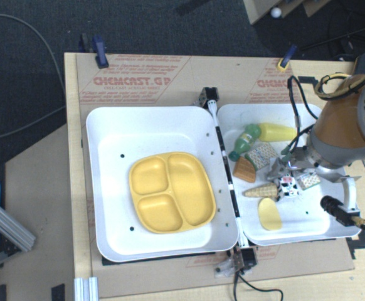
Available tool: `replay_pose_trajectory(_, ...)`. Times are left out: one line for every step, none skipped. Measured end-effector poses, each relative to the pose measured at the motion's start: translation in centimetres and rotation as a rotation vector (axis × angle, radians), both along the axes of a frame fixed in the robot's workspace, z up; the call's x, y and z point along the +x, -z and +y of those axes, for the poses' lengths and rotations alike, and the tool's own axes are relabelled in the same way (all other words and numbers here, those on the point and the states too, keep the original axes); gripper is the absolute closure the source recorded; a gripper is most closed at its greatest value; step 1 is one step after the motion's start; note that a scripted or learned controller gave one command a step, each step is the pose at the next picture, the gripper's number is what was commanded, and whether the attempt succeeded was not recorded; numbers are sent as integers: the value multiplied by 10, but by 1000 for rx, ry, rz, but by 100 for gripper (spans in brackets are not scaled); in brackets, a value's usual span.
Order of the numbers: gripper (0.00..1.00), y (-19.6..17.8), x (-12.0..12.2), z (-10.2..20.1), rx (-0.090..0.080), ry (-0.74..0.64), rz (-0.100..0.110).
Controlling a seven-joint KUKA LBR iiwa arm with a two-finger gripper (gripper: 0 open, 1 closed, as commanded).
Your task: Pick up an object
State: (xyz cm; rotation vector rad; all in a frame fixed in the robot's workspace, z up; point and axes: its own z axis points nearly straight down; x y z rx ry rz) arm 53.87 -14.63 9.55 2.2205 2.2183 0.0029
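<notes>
gripper [287, 179] low in right bin [308, 229] | jaw state: cannot tell | target: ice cream cone [259, 192], likely light, rigid; grasp across cone body

Left bin [101, 168]: white plastic, smooth, slight sheen. Right bin [308, 227]: same white plastic. Divided tray [172, 191]: yellow plastic, smooth, softly glossy (highlights along the ridges). Desk [76, 105]: flat board under tan protective paper printed in red, matt. Floor [32, 30]: dark carpet, rough and matt. Arm [342, 127]: orange band glossy; grey housing smooth. Green bottle [245, 140]: shiny plastic.
</notes>
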Motion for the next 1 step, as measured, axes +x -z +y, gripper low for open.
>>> replay_pose_trajectory(100,-90,65,76,2,-3,1)
